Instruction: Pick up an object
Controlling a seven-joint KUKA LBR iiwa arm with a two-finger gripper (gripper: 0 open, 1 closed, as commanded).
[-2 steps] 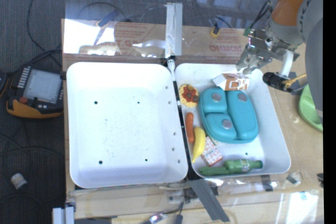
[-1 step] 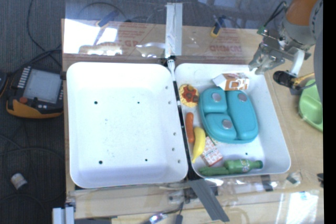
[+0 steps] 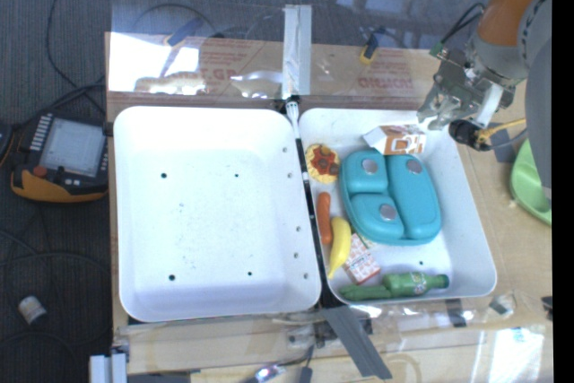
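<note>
Camera view is set high above the table [image 3: 484, 193], so both white bins are seen at once. All the things are packed into the right bin [image 3: 466, 229], most likely so that one can be picked from there and the left bin [image 3: 206, 211] can be used as a free place.

A big teal plastic piece [image 3: 392, 195] is laid in the middle of the right bin. A small white and orange packet [image 3: 397, 139] is tucked at its far side. Along the wall between the bins, a round red and yellow toy [image 3: 321, 161], a carrot [image 3: 324, 207] and a banana [image 3: 338, 244] are lined up from far to near. A small red and white packet [image 3: 360, 260] is seen just beside the banana, and a green bottle [image 3: 395, 285] is laid flat along the near wall. These small things are pressed close to the walls and to the teal piece, so they may be hard to get at.

The arm is brought in from the right, with its orange band [image 3: 507, 4] high at the far right. The wrist is bent down toward the far right corner of the right bin. The pincer [image 3: 441, 114] is hung just over the rim there, close to the white and orange packet. Whether the pincer is open or closed cannot be told, as it is too small and blurred. Nothing is seen gripped in it.

The white and orange packet looks like the nearest thing to be picked up.
</note>
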